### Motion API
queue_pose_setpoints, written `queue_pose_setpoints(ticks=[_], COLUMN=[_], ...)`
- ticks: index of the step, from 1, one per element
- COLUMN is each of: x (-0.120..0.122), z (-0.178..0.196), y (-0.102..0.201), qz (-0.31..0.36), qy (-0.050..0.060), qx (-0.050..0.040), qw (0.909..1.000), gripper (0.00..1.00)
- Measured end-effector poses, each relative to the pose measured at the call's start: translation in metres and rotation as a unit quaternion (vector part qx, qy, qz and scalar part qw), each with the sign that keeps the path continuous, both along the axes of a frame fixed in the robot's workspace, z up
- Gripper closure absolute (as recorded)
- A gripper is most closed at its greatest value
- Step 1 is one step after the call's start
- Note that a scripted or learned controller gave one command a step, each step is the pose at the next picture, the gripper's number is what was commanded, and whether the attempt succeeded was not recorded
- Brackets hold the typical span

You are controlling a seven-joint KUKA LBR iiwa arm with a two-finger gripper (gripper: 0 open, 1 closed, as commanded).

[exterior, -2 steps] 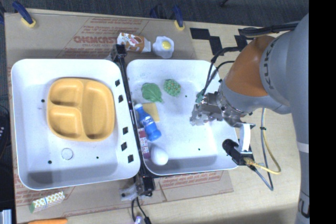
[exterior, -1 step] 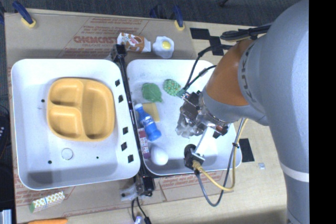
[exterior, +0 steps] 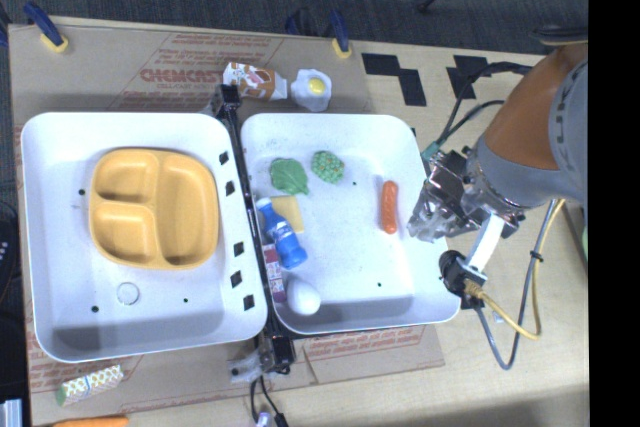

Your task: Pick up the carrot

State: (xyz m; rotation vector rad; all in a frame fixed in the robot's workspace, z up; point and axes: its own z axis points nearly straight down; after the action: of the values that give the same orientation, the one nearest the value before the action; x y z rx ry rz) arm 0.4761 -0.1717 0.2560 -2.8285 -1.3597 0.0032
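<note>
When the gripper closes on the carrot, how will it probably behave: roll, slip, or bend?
The carrot looks like a small, smooth toy, so it is probably light and stiff rather than floppy. Its rounded, elongated shape suggests it may roll sideways on the flat floor of the right bin if nudged. Its glossy-looking surface might slip between the fingers.

The carrot (exterior: 388, 205), small, orange and stubby, is seen lying flat on the floor of the right bin (exterior: 340, 127), near its right wall, lengthwise up-down in the view.

Yellow divided plate (exterior: 155, 207) in left bin (exterior: 40, 245), blue bottle (exterior: 282, 237), two green pieces (exterior: 289, 176), white egg (exterior: 303, 296) in right bin (exterior: 400, 300)
</note>
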Motion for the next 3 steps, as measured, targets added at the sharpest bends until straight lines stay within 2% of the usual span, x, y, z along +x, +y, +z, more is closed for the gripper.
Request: queue_pose_setpoints(ticks=[1, 2, 3], x=[0.000, 0.002, 0.000], z=[0.034, 0.014, -0.059], y=[-0.028, -0.034, 0.020], qz=[-0.038, 0.085, -0.097], qy=[0.000, 0.000, 0.001], qx=[0.0001, 0.0013, 0.0012], qw=[0.9993, 0.9964, 0.9953], gripper=[1.00, 1.00, 1.00])
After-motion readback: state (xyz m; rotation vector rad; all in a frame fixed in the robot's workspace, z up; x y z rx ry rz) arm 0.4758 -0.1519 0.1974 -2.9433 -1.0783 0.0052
